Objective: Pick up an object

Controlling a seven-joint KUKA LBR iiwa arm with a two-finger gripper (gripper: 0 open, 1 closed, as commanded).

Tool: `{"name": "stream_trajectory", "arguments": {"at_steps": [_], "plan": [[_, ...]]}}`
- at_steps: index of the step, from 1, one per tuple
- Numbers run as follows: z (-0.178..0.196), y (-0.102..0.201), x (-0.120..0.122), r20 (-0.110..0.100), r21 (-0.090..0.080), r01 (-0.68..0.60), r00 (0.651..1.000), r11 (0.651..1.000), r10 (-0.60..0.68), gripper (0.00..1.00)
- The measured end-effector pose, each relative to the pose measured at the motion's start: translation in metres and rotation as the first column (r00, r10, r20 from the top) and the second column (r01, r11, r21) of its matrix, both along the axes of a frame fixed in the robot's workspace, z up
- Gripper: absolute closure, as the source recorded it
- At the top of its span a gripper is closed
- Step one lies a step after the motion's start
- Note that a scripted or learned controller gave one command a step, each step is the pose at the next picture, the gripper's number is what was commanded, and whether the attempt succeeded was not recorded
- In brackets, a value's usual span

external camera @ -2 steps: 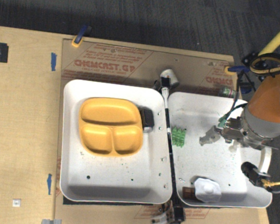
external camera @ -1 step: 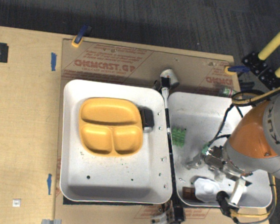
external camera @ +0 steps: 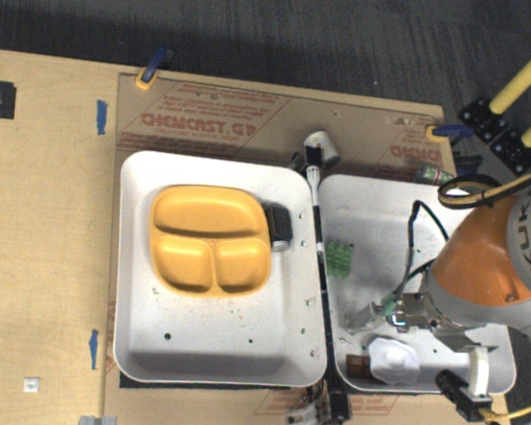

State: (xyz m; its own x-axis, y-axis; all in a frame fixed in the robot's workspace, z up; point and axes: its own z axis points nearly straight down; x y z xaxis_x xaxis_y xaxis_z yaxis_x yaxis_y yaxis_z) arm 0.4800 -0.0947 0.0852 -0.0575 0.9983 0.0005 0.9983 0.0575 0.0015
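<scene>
I had the tool [external camera: 404, 316] low in the right bin [external camera: 379, 205], lower right of frame, above a white object [external camera: 391, 360] (its grip state I couldn't tell), presumably lining up a pick.

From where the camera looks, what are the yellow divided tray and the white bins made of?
The yellow divided tray looks like molded plastic: smooth, rounded compartments with a soft sheen. The left bin and right bin seem thin formed plastic or enameled metal; glossy white, rounded corners, dark scuffs. The view cannot settle which.
</scene>
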Motion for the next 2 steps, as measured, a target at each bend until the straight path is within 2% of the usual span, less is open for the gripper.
{"name": "stream_trajectory", "arguments": {"at_steps": [1,2], "plan": [[0.010,0.001,0.001,0.001,0.002,0.000,1.000,1.000,0.000,1.00],[0.066,-0.001,0.000,0.000,-0.001,0.275,0.961,0.961,-0.275,1.00]]}}
